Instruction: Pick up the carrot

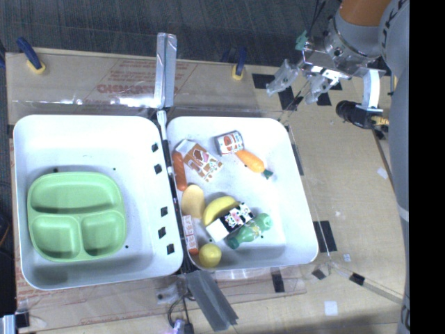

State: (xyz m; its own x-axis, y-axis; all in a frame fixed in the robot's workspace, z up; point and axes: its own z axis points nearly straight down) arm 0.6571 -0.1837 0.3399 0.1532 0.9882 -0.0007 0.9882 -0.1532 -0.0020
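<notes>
Camera view: end effector (300,82) hovering above the table (334,186), outside the upper right corner of the right bin (297,207); fingers spread apart, nothing between them. Carrot (251,161) lying in the upper part of that bin, just right of a small red and white can (229,142), near a small patterned carton (201,160), well apart from the banana (218,208) and the green bottle (248,232) lower down.

Judged best for the step in hand: travel down and left until centred over the carrot's thick middle, turn the fingers across its long axis, descend with room left on the can's side, close only once low enough to straddle the body.

Carrot itself: short, orange, tapered, lying slantwise with a dark green tip at its lower right end; smooth and rounded, so likely to roll or slip from a shallow pinch.
</notes>
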